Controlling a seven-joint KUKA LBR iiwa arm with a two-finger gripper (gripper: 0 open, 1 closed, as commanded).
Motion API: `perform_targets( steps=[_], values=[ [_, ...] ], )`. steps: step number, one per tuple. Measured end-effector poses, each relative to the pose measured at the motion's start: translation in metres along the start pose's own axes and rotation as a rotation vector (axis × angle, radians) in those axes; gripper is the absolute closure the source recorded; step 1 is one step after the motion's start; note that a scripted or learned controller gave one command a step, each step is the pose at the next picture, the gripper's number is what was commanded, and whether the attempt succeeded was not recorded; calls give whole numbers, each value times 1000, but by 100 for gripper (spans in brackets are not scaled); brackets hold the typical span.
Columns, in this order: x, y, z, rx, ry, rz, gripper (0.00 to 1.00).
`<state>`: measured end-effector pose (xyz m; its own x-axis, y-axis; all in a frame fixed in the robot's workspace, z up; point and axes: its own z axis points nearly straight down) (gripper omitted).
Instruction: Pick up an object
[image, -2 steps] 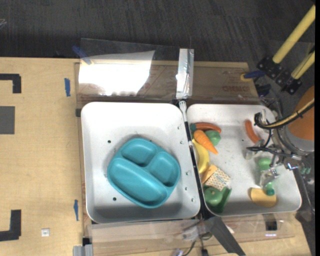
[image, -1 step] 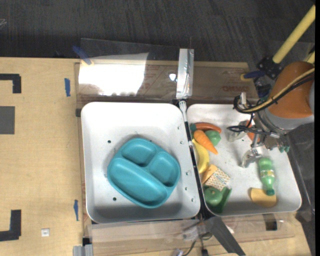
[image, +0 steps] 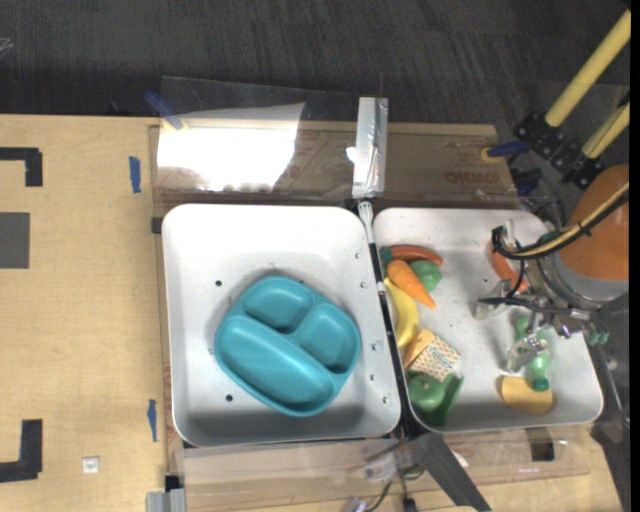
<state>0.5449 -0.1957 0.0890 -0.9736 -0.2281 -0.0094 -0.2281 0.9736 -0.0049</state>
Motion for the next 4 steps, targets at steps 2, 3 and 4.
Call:
perform_targets(
  steps=[2,3,4],
  values=[
    [-19,-25,1,-11,-1,-222,0],
    [-34,-27,2,-11,-3,-391,0],
    [-54,-31,2,-2,-2,-468,0]
  ],
)
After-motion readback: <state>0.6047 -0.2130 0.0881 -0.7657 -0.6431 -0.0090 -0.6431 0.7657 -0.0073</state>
